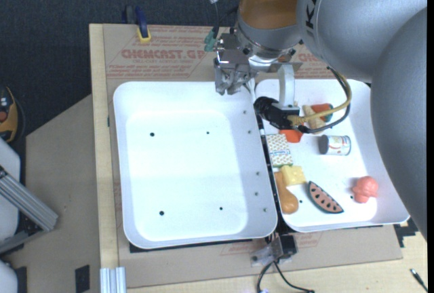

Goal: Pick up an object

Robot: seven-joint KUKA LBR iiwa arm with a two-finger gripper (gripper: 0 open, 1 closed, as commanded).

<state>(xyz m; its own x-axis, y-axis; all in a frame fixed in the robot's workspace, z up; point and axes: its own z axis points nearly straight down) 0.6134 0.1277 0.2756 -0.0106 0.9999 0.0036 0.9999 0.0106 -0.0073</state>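
Observation:
My gripper (pixel 229 81) hangs over the back rim of the left white bin (pixel 135 169), close to the divide between the two bins. The right bin (pixel 380 149) holds the loose objects: a watermelon slice (pixel 324 198), a pink ball (pixel 365 189), a small grey and white can (pixel 336 144), a yellow block (pixel 293 175), an orange-brown piece (pixel 289 199), a patterned packet (pixel 278 146), a small red piece (pixel 293 136) and an orange and white item (pixel 317 110). The gripper is to the left of all of them and touches none.
Both bins sit on a brown board (pixel 169 47) with a blue and yellow clamp (pixel 142 24) at its back edge. The big grey arm (pixel 380 20) covers the right bin's far corner. An aluminium rail (pixel 27 203) lies left of the bench.

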